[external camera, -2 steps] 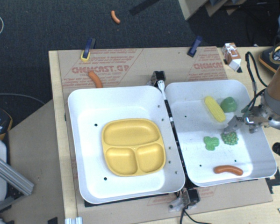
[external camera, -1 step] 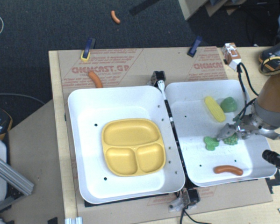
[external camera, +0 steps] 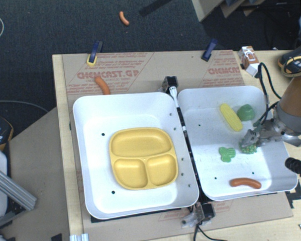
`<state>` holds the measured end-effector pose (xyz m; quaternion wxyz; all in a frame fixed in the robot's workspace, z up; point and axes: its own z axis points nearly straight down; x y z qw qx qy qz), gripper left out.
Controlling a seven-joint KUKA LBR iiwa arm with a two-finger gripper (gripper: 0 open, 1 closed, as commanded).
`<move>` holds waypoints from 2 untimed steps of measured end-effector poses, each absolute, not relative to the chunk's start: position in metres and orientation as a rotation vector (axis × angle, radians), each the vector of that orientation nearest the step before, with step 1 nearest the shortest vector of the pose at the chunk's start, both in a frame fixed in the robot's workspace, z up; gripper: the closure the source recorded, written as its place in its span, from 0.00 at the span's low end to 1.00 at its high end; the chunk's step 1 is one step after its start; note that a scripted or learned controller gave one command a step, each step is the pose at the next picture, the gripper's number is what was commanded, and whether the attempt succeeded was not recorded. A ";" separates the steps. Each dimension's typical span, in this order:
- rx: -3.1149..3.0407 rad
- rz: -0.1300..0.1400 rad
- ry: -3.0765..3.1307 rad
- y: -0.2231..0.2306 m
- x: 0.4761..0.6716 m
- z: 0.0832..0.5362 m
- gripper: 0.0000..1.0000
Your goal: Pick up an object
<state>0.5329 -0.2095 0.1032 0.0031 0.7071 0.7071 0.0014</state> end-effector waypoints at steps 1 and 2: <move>2.216 0.004 2.217 -0.207 0.530 0.166 1.00; 2.215 0.004 2.217 -0.207 0.531 0.219 1.00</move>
